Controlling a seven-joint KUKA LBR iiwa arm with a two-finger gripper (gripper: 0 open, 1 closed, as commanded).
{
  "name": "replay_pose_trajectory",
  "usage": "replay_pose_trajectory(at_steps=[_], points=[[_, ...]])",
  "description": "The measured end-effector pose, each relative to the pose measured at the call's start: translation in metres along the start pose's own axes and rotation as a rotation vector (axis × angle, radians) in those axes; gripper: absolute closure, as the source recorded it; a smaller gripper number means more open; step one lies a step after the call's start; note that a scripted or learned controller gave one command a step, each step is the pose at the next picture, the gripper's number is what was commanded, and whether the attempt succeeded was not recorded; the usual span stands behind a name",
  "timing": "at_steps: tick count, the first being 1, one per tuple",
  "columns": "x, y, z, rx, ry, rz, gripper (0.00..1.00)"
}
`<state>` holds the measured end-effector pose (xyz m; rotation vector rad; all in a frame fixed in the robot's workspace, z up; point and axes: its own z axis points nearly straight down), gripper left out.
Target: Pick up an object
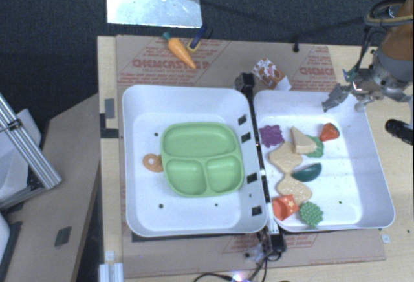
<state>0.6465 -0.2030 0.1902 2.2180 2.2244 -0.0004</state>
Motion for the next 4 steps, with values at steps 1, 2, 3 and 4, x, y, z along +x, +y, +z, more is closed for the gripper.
replay_pose_trajectory(at_steps=[1, 2, 3, 4], points=[[0.001, -0.002, 0.062, 0.001, 0.0, 0.0, 0.0], [0.001, 0.0, 0.105, -0.003, -0.001, -0.003, 0.0], [0.001, 0.001, 0.093, -0.007, -0.002, -0.004, 1.0], [0.0, 0.004, 0.029, -0.006, -0.002, -0.002, 1.0]])
